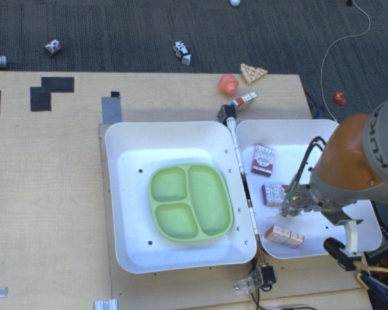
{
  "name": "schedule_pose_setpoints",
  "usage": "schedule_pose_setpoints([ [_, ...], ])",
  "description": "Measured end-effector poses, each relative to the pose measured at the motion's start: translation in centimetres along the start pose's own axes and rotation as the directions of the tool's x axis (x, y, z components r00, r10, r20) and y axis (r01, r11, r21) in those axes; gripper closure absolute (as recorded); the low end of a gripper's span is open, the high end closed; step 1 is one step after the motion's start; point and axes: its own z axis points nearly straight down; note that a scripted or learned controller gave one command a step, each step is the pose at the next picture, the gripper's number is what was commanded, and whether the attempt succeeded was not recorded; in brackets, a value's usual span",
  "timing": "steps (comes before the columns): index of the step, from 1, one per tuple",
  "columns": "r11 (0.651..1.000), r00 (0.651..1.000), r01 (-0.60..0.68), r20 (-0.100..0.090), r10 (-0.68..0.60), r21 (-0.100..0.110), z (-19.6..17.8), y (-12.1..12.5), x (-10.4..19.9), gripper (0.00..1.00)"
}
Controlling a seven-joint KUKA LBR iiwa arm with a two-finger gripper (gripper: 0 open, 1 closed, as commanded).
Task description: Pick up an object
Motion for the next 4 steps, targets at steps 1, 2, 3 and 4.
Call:
schedule_pose_setpoints([
  [1,1.000,1.000,0.000,0.000,0.000,0.000,0.0,0.0,0.0,0.00],
  [2,1.000,1.000,-0.002,0.000,0.002,0.007,1.1,-0.3,0.5,0.00],
  [3,1.000,1.000,-0.002,0.000,0.002,0.000,0.0,0.0,0.6,1.00],
  [4,1.000,1.000,-0.001,0.000,0.001,0.001,0.0,0.0,0.6,0.00],
])
